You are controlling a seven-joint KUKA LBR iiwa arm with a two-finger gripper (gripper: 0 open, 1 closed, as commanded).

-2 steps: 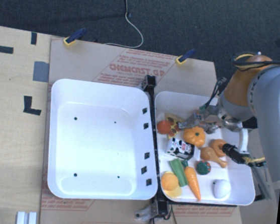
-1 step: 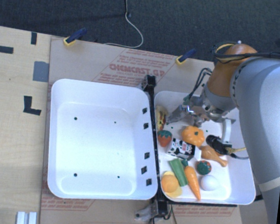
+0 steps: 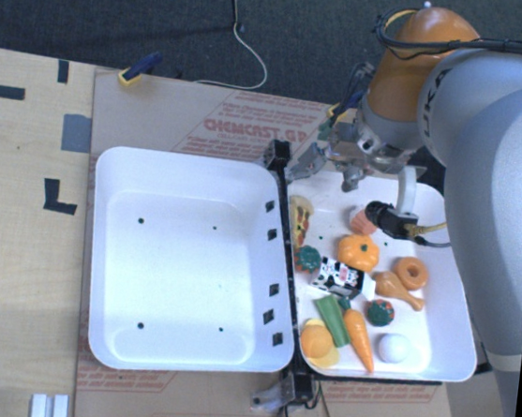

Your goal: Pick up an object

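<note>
Lying grouped in the right bin [image 3: 444,367]: small orange pumpkin [image 3: 357,252], doughnut [image 3: 412,271], black-and-white spotted block [image 3: 338,277], green pepper [image 3: 332,315], carrot [image 3: 359,339], white egg [image 3: 394,348], yellow-orange fruit [image 3: 318,342], with a pizza slice [image 3: 299,219] resting against the dividing wall. Hanging over the far end of that bin, above the toys: gripper [image 3: 336,170], nothing showing between its parts; whether spread or closed cannot be told. Sitting alongside to the left: left bin [image 3: 114,175]. Running across the dark cloth behind the bench: white cable [image 3: 252,51].
</note>
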